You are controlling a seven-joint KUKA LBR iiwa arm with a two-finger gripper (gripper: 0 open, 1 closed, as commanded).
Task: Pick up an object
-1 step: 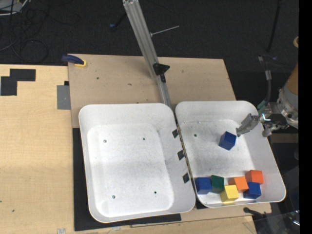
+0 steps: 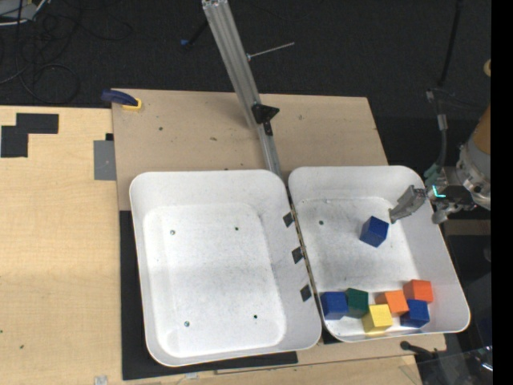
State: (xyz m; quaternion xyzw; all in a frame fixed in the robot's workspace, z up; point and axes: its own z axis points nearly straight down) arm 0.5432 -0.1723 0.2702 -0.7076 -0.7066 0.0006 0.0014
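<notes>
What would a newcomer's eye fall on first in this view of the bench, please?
Probably the cluster of coloured cubes in the near corner of the right-hand white bin: blue, green, yellow and orange ones packed together. Next, the lone blue cube standing apart in the middle of that bin, with the grey two-finger gripper just beside it at its upper right.

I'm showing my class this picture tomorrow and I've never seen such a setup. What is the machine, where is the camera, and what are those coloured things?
One camera looks down at a slant on a bench with two shallow white bins. The left bin sits beside the right bin. A robot arm reaches in from the right; its gripper hangs over the right bin, next to a lone blue block. More blocks cluster along that bin's near edge, among them an orange block and a yellow block. Nothing shows between the fingers.
</notes>
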